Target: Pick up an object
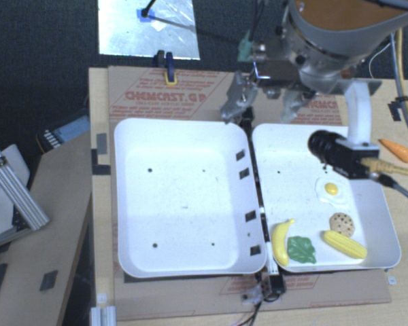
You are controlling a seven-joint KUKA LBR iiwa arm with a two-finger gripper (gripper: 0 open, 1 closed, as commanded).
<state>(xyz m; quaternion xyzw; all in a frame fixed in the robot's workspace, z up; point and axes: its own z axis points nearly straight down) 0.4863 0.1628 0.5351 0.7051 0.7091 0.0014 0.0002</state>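
The gripper point(264, 107) hangs over the far edge where the two bins meet, fingers spread, nothing between them. In the right bin point(285, 161), near its front edge: banana point(281, 242), green leaf point(302, 250), corn point(345, 244), cookie point(341, 223), fried egg point(331, 190).

The arm point(340, 26) above the tool point(265, 107) is cut off by the top edge. The tool is blurred — its state can't be told. Right of it, an orange carrot-like thing point(399, 150) is clipped by the frame.
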